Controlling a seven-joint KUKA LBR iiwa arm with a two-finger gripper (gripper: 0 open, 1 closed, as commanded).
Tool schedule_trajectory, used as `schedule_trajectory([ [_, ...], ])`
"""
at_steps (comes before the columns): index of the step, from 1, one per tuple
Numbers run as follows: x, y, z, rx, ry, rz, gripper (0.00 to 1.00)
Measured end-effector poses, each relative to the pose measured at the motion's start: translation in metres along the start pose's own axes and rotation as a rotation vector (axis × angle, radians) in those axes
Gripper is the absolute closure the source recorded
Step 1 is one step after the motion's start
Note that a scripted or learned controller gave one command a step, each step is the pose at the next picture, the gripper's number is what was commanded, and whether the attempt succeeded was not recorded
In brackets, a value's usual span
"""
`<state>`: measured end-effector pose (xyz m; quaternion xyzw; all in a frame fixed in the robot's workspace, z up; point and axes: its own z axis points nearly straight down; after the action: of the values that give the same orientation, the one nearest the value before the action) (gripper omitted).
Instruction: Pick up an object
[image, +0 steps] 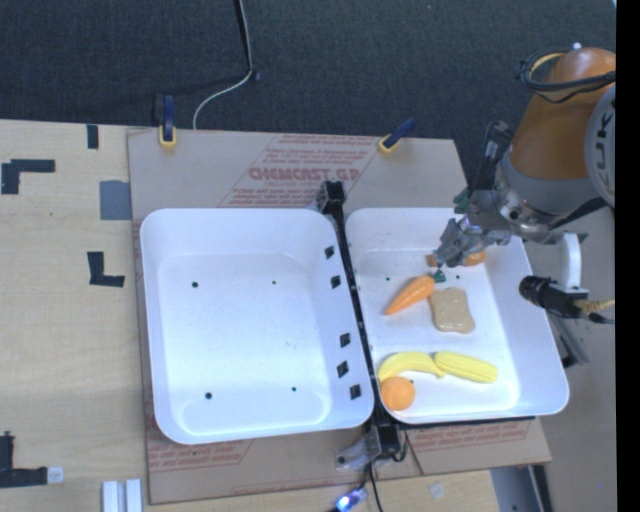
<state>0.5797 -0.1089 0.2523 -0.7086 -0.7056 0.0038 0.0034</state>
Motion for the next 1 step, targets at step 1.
schedule_trajectory([
  [1,0.0276,-0.0694,0.0737,0.005,0.004,-0.004,1.00],
])
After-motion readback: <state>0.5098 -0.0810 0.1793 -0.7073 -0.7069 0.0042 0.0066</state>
